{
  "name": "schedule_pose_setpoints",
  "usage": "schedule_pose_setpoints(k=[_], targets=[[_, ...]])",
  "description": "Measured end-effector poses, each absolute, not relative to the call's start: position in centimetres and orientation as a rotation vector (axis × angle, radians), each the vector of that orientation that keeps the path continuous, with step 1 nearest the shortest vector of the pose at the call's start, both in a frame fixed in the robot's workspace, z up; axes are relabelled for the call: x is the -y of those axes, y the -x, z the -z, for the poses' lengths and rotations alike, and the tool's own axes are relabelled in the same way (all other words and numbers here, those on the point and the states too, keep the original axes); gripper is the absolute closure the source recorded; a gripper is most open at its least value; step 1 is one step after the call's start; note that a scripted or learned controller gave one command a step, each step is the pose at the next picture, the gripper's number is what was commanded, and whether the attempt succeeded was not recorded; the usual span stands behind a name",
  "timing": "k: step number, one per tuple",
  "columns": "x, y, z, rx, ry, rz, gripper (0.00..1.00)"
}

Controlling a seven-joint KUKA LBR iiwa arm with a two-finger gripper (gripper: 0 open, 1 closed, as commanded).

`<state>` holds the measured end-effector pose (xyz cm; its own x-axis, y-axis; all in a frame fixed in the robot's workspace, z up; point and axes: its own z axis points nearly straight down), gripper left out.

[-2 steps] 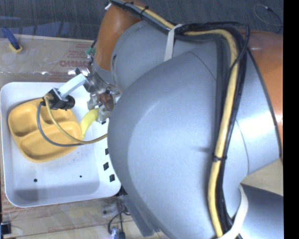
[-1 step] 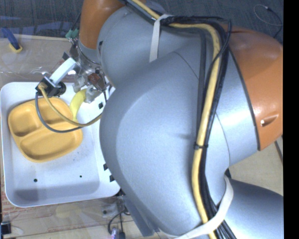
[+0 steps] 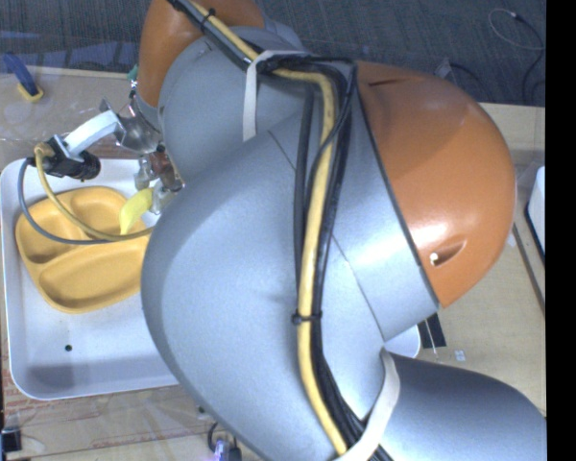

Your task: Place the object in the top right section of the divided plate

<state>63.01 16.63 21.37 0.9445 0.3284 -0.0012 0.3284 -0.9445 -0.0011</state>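
The gripper (image 3: 154, 185) is clamped on a yellow-green object (image 3: 134, 211), dangling over the divided plate's (image 3: 77, 277) right edge, left-center of frame.

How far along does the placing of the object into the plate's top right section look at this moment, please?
Done: the arm has brought the gripper over the yellow divided plate in the left white bin. In hand: a yellow-green object sits at the gripper, low over the plate's right side, near its rim. Left: nothing yet shows it released; whether the fingers actually clamp it I cannot tell.
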Motion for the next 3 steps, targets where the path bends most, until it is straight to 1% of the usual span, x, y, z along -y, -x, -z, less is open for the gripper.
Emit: schedule_pose_setpoints(k=[1,2,3], targets=[[-15.7,-63.4,-24.5,0.323,3.126,0.0,1.0],[-15.8,-63.4,-25.5,0.331,3.127,0.002,1.0],[-13.9,-64.9,-24.3,0.571,3.087,-0.011,1.0]])
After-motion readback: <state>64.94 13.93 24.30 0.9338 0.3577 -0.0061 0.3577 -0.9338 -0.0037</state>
